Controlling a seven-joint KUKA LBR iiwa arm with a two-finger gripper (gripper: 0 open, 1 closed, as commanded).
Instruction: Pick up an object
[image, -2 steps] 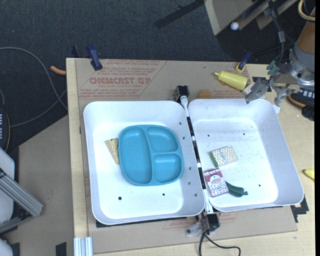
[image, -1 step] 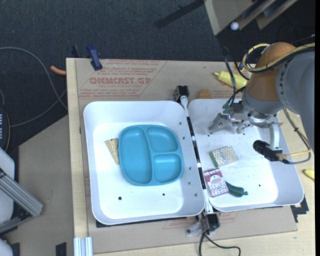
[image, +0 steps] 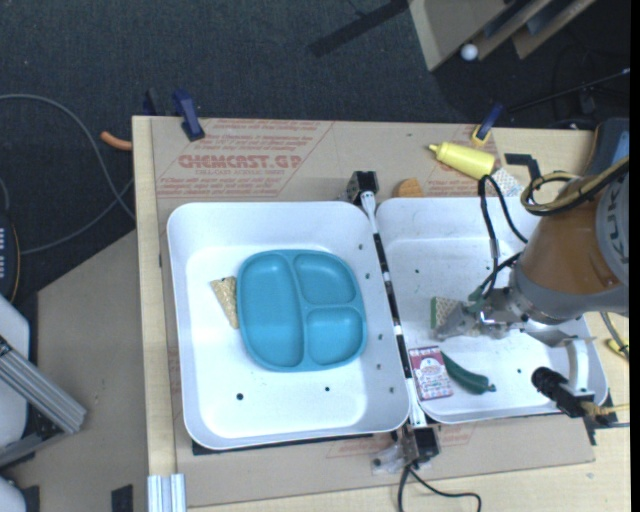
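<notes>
My gripper (image: 462, 320) hangs low over the middle of the right bin (image: 440, 235), under the grey and orange arm. A small grey-green block (image: 440, 307) lies right at its left tip, touching or nearly so. Just below lie a dark green pod-shaped thing (image: 466, 376) and a pink and red packet (image: 428, 372) near the bin's front left corner. In the left bin (image: 200, 240) a blue divided plate (image: 300, 307) sits in the middle, with a tan wedge (image: 225, 293) against its left edge.
On the bench behind the right bin lie a yellow bottle-like thing (image: 462, 157) and a small brown lump (image: 407, 187). Blue clamps (image: 186, 114) sit at the bench's back edge. The arm covers the right bin's right side.
</notes>
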